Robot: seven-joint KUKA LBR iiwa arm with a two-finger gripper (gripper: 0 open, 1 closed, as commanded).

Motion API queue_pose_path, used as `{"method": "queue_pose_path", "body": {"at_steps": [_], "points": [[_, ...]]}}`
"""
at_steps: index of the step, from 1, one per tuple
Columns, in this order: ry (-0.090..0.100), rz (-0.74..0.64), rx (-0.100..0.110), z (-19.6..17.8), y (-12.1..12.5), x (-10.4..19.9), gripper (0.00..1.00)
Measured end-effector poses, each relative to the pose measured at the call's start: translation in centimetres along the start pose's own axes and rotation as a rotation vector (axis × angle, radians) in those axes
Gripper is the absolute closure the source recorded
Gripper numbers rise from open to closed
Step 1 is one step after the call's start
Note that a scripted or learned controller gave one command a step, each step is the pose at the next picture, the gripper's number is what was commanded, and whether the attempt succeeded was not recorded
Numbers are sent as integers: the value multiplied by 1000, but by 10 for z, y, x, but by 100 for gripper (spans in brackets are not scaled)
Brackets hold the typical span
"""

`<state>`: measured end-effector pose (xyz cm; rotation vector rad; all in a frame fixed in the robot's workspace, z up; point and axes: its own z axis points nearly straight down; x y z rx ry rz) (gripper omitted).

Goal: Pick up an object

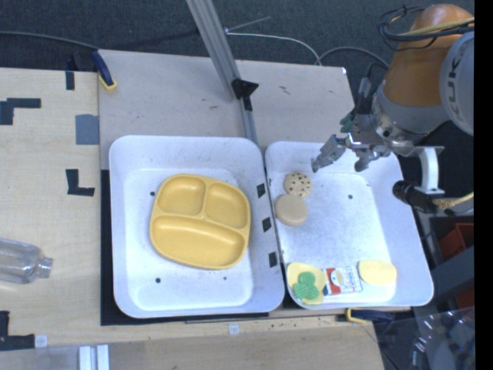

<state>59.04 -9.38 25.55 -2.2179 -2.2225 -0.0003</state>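
Observation:
In the right bin (385, 230) a speckled cookie (297, 183) lies near the far left corner, with a plain tan cookie (291, 210) touching it on the near side. Along the bin's front edge lie a green toy (307, 285), a small red and white carton (342, 280) and a yellow piece (377, 272). My gripper (341, 156) hangs over the far edge of the right bin, to the right of the speckled cookie. Its two fingers (323, 157) stand apart with nothing between them.
The left bin (131, 222) holds a yellow divided plate (200, 220). A slanted metal pole (216, 41) runs down to the gap between the bins. A clear plastic bottle (21, 262) lies on the bench at far left.

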Motion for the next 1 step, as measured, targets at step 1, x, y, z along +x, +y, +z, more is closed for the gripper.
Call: {"method": "queue_pose_path", "body": {"at_steps": [1], "points": [[1,3,13,71,-89,7,0]]}}
